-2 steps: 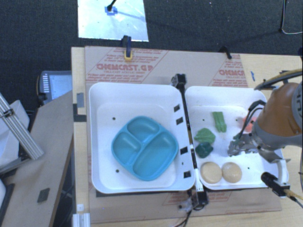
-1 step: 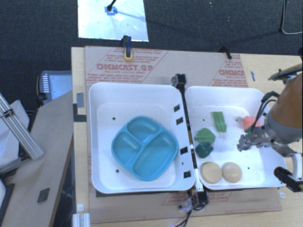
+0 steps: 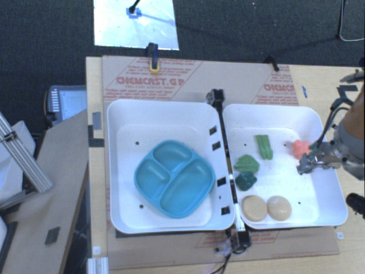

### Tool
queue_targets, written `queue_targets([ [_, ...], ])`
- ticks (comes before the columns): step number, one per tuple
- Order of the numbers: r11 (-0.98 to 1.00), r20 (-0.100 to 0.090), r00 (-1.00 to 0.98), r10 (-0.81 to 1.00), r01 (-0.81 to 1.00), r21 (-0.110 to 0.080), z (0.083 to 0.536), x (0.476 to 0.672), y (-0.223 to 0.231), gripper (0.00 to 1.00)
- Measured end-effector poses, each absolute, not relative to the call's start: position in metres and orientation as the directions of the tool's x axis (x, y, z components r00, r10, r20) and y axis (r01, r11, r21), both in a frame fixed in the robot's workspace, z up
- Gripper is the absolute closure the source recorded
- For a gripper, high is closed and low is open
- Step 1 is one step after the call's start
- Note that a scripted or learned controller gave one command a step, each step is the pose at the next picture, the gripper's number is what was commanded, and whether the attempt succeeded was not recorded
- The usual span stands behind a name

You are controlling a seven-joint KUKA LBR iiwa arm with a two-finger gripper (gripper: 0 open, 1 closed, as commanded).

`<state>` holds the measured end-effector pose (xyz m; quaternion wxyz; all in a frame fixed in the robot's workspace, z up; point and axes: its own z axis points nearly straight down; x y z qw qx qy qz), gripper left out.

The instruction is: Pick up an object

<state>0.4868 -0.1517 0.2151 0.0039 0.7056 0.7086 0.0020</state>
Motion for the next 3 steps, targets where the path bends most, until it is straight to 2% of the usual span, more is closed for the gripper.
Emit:
queue_targets([
  [1, 0.005, -0.003, -0.005, 1.0, 1.0, 0.008, 0.269, 0.489, -0.152, 1.0],
  [2, 0.01, 0.001, -0.01, 1.0, 1.0, 0.003, 0.27, 0.504, -0.095, 1.0],
  [3, 0.009, 0.002, -0.009, 1.0, 1.0, 0.001, 0.251, 0.522, -0.045, 1.0],
])
